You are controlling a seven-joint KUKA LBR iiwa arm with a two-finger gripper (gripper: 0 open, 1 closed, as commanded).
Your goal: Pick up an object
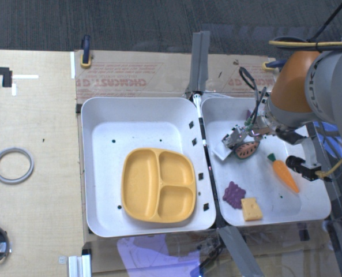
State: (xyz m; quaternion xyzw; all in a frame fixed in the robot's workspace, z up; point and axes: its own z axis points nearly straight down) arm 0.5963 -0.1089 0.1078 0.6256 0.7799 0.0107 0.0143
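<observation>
Presently, tool (235, 138) low in right white bin (309, 209), touching red watermelon-slice toy (247, 149) | grip state: cannot tell | orange carrot (285, 175), purple grapes (234, 194), yellow cheese block (251, 209) lie apart | progress: nothing lifted yet.

Robotics lab: KUKA arm (309, 85), white bins (96, 154), cardboard-lined bench (32, 126).

One fixed camera above the bench (32, 120), looking down at a slant. Left bin (101, 120) and right bin (309, 203) both in frame, mid-distance. Arm (309, 85) enters from right; dark floor along far edge.
</observation>
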